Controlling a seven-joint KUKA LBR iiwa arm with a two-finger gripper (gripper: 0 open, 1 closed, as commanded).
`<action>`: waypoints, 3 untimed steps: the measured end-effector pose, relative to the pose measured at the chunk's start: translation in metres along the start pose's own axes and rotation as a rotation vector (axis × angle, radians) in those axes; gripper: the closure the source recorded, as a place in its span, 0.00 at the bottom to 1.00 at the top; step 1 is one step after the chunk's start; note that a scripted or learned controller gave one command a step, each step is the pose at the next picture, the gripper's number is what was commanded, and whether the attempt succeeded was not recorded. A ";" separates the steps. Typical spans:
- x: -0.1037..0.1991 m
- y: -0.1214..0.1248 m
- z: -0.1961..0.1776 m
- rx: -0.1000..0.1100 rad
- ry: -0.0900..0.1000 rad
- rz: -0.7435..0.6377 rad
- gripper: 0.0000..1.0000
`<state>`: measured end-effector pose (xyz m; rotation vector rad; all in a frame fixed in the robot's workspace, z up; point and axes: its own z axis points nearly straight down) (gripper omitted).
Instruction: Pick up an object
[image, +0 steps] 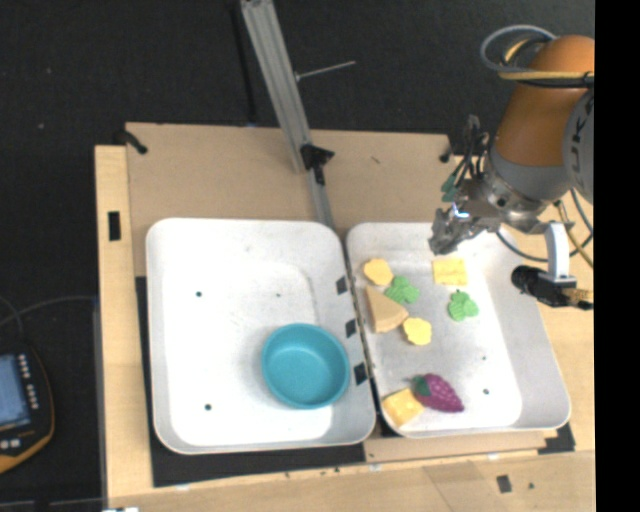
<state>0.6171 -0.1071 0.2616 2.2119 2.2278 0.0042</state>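
Partly blurred end effector above yellow block.

Two white bins, one blue bowl, eight toy foods.

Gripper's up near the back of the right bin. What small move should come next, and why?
Probably a short straight descent. The gripper sits just behind the yellow square block in the right bin, with nothing seen between its fingers. That block lies apart from its neighbours, the nearest being a green piece, so it looks the easiest pick.
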 end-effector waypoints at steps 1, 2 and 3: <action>0.053 0.020 -0.005 0.000 0.001 0.000 1.00; 0.111 0.032 -0.002 0.001 0.000 0.000 1.00; 0.164 0.042 0.007 0.001 0.000 0.001 1.00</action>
